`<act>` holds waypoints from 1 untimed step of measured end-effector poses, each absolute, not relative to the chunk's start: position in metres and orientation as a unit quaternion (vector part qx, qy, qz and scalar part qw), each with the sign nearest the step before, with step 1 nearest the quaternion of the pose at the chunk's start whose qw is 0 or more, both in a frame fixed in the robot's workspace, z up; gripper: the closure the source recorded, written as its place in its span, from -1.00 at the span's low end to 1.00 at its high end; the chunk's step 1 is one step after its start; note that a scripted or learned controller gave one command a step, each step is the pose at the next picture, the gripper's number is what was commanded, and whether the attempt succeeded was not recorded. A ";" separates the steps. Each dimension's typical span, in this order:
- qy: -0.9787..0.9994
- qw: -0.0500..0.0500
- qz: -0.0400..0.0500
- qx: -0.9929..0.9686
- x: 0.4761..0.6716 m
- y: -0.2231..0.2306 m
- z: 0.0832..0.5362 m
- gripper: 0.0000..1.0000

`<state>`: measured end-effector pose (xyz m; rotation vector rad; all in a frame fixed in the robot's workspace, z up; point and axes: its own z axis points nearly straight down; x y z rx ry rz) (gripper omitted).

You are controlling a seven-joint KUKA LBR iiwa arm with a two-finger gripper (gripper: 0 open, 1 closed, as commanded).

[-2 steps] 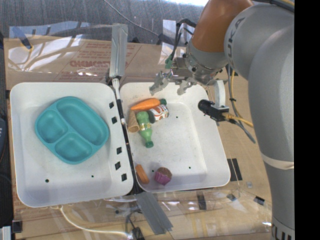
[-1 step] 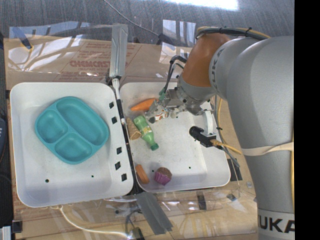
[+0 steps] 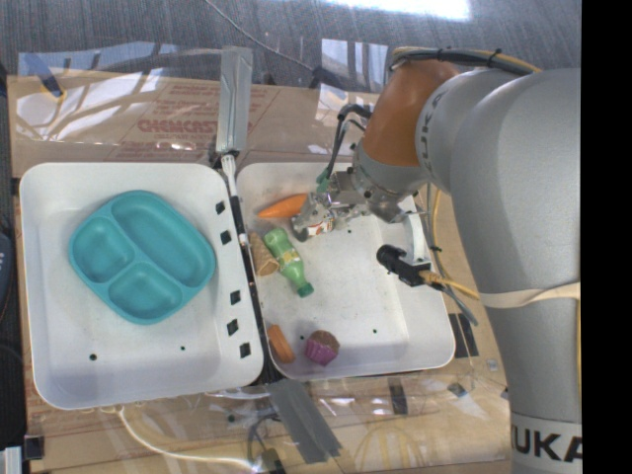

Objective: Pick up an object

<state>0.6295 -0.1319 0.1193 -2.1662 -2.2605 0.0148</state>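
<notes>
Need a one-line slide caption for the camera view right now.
Gripper low in the right bin beside a carrot and green bottle; teal plate in the left bin.

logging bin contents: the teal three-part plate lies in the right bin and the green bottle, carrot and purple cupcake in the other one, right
Not quite. The camera view shows the teal three-compartment plastic plate in the left white bin. The green plastic bottle, orange carrot and purple cupcake lie in the right white bin.

Plate (image 3: 142,256) in left bin (image 3: 59,363) — bottle (image 3: 286,260), carrot (image 3: 282,206) in right bin (image 3: 395,339).
</notes>
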 end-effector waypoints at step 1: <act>-0.785 -0.001 -0.001 -0.620 0.613 -0.062 0.244 1.00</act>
